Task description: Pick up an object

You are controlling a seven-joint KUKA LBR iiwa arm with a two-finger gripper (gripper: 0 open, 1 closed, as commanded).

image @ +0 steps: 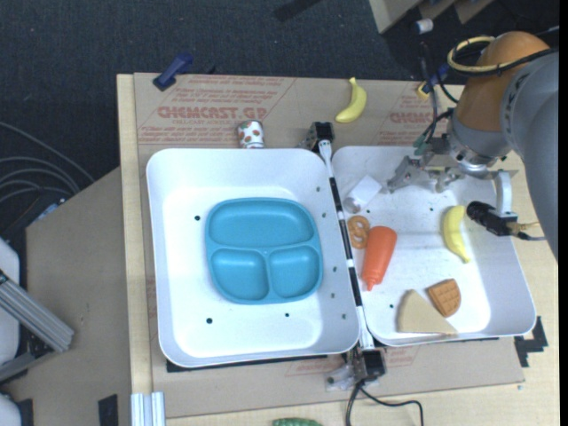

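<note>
We see the claw [424, 172] hovering low over the far part of the right bin [519, 300], its two fingers spread apart with nothing between them. The objects we might pick all lie in that bin: an orange carrot [379, 256] near the left wall with a small pretzel [358, 230] touching its top, a yellow banana [455, 232] towards the right, and a bread wedge [420, 316] beside a brown pastry [445, 296] at the near edge. The nearest candidates to the claw are the banana and a small white block [365, 190]. We judge these to be light, stiff plastic toys, smooth and apt to slip. We would take the banana across its narrow middle, fingers straddling the curve, since its ends taper and may squirt out. The carrot looks best pinched across its thicker upper half.
</note>
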